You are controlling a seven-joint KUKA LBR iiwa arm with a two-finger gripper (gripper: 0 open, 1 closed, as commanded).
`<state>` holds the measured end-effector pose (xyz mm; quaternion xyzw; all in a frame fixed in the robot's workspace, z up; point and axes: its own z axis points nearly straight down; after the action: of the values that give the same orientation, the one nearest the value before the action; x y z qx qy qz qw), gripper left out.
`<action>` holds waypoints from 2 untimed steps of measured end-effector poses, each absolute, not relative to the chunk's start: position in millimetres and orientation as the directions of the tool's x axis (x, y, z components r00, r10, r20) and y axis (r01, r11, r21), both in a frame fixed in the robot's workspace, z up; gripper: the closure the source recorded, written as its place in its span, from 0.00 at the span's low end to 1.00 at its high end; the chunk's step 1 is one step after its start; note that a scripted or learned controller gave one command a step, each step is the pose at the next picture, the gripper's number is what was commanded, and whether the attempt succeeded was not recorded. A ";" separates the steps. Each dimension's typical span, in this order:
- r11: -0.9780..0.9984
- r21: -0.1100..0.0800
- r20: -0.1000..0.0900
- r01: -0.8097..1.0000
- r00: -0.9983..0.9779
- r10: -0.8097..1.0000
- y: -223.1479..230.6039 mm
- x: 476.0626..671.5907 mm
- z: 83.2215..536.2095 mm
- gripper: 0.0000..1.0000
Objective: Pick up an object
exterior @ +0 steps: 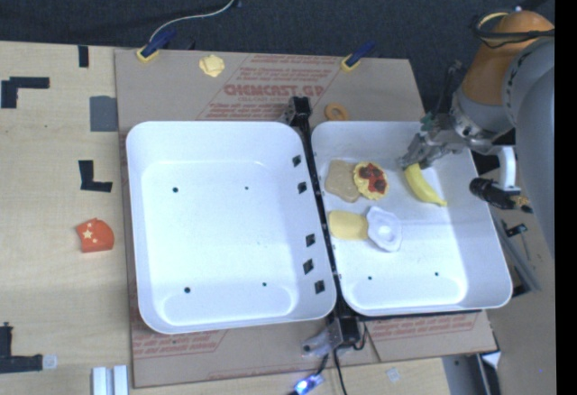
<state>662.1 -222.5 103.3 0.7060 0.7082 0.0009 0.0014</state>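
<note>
In the right bin [451,289] lie a yellow banana [422,184], a small pizza slice with red topping [370,179], a tan flat piece [341,179], a pale yellow lump [346,225] and a white cup-like piece [383,229]. My gripper [422,151] hangs at the bin's far right side, just above the banana's upper end. Nothing shows between its fingers.
The left bin [216,294] adjoins the right one along a black-clipped divider. Outside the bins lie a red object [96,235] on the bench at left, a yellow piece [212,66] and a small orange ring [335,112] on the cardboard behind.
</note>
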 end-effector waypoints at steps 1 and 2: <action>0.003 0.004 -0.004 1.000 -0.003 1.000 -196.4 669.8 86.5 1.00; -0.001 0.003 0.000 1.000 0.001 1.000 -144.7 538.7 88.2 1.00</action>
<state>538.7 -144.7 88.2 0.7074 0.7068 0.0011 0.0010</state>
